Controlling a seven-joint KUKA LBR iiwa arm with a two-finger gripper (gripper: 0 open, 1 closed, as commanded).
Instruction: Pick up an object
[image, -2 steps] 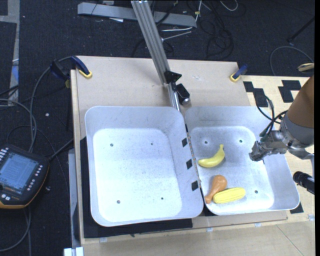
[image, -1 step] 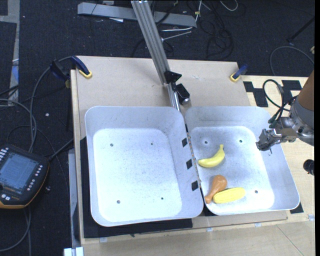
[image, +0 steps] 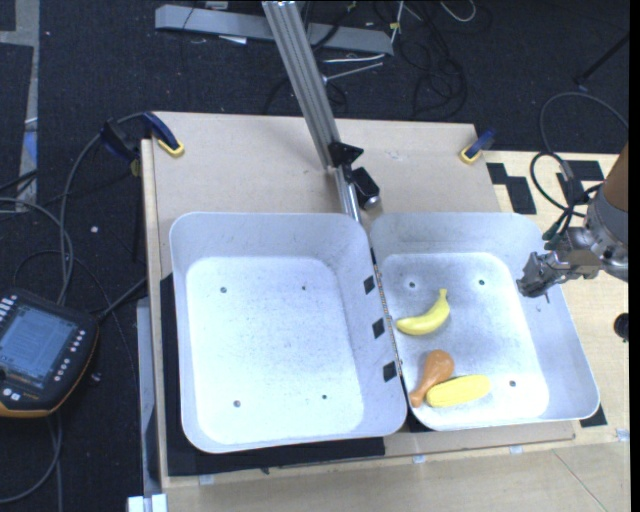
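Pincer (image: 535, 278), one banana (image: 424, 318), one drumstick (image: 432, 372)

We see two bins, the left bin (image: 270, 330) and right bin (image: 500, 300), of smooth white plastic speckled dark. The banana (image: 425, 317) and yellow piece (image: 458, 391) look glossy plastic. The counter (image: 260, 170) looks like matt pale wood; the slanted rail (image: 310, 85) is brushed metal.

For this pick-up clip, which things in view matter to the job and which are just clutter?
Job: banana, orange drumstick toy, yellow block, right bin, gripper.

Clutter: left bin, handheld control pad, metal pole, floor cables.
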